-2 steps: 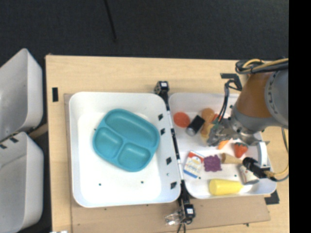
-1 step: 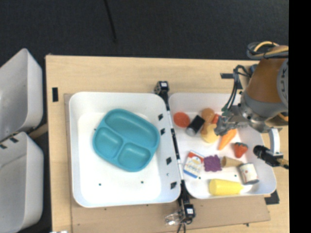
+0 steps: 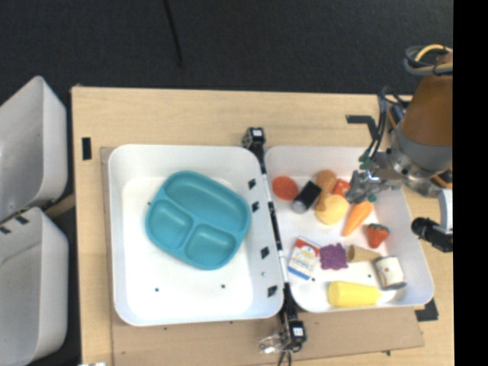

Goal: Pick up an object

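Targeting the carrot looks the likeliest choice: it lies in the right bin, slanting down to the left, and the gripper hangs just above its upper end. Whether the jaws are spread or pressed together cannot be told from this angle.

Clearances are tight. A yellow round fruit touches the carrot's left side, a strawberry lies just beside its right, and a small red-orange piece sits near the gripper.

To do the step well, set the closing direction across the carrot's narrow width, descend vertically over its thicker end, and close only once both sides are bracketed. The left bin bears a blue divided plate, well apart.
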You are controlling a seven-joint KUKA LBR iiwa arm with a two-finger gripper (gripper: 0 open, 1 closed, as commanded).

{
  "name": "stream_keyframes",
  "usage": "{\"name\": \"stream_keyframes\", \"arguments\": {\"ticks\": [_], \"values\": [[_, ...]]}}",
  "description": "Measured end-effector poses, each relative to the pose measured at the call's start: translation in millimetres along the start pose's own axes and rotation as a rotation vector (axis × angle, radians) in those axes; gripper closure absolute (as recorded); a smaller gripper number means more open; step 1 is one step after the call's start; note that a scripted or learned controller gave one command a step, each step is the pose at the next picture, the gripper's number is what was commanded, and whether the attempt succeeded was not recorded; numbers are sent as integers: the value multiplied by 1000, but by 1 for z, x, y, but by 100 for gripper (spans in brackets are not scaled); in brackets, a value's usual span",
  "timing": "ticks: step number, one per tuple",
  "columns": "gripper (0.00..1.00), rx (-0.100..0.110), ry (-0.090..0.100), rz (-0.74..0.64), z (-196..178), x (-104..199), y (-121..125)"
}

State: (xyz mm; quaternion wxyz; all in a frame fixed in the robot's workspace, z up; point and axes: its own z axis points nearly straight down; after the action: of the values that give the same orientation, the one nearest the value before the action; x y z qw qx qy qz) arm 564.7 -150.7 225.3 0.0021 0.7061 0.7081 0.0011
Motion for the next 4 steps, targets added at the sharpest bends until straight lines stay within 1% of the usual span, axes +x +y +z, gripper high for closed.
{"name": "stream_keyframes", "arguments": {"ticks": [1, 2, 3, 4], "values": [[100, 4, 1, -2, -15, -1, 1], [100, 4, 2, -4, -7, 41, 35], [100, 2, 2, -5, -19, 90, 63], [100, 4, 0, -2, -8, 130, 88]]}}
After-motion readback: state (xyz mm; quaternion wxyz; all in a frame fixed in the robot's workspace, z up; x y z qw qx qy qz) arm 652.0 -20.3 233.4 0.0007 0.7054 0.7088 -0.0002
